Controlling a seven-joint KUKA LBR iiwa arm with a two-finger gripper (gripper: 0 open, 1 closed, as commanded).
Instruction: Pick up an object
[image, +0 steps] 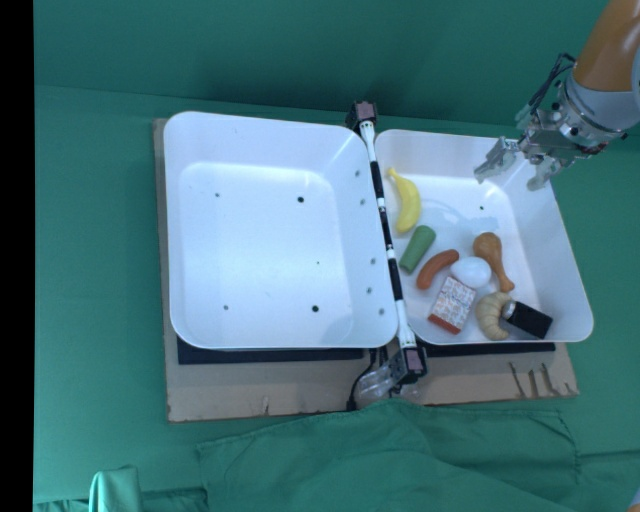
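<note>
The right bin holds several toy foods: a yellow banana, a green pickle, an orange-red sausage, a white egg, a brown drumstick, a tan croissant, a red and white carton and a black block. My gripper hangs above the bin's far right corner, fingers spread open with nothing between them. It is well behind the drumstick and to the right of the banana.
The left bin lies beside the right one, with a black and white striped bar along their shared edge. Both rest on a cardboard sheet over green cloth. A fold of cloth bunches in front.
</note>
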